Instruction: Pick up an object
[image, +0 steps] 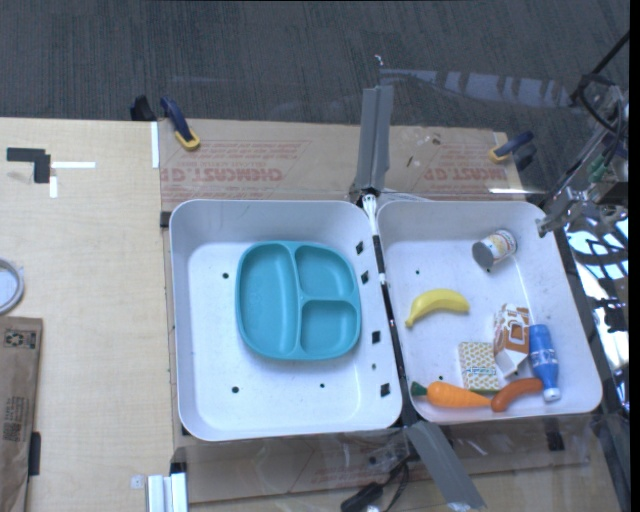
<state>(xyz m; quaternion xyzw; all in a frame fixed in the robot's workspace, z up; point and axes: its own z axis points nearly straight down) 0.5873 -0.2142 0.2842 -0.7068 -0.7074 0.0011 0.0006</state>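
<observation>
Your right bin (560, 290) holds a banana (437, 304) at centre, a can (494, 248) toward the far edge, and a carrot (455, 395), bottle (542, 360) and cartons (512, 335) near its front-right corner. Left bin (200, 330): teal tray (298, 300).

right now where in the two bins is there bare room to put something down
Left bin: bare floor all round the teal tray, widest along its near edge. Right bin: a free patch at the far-left corner, bordered by the can and banana. It is crowded near-right, where carrot, cartons and blue bottle cluster.
</observation>
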